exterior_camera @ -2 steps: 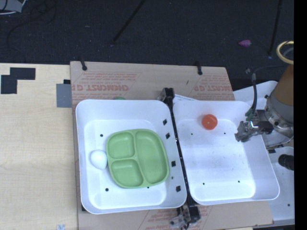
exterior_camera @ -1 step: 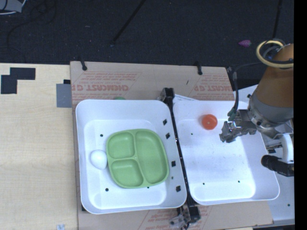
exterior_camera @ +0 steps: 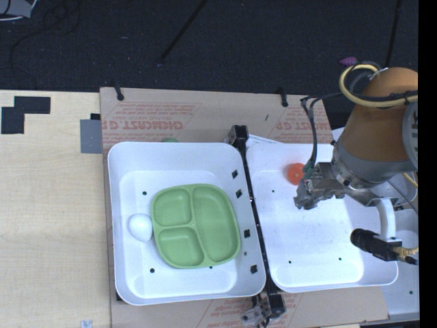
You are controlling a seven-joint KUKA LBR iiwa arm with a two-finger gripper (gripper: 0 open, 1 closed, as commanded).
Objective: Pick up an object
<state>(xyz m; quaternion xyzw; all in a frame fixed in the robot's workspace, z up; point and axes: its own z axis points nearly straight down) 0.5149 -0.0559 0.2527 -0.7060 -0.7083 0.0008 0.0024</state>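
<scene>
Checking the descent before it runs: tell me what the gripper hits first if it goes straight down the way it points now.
Most likely the bare white floor of the right bin. The gripper points down beside the orange ball, not onto it. Depth is hard to judge from this slanted view, so it might graze the ball.

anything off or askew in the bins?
Nothing spilled or damaged. The green divided plate sits slightly rotated in the left bin, a white ball touching its left edge. An orange ball lies beside the gripper.

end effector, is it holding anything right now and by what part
Cannot be told. The end effector sits low in the right bin, just beside the orange ball, but nothing is visibly gripped.
</scene>
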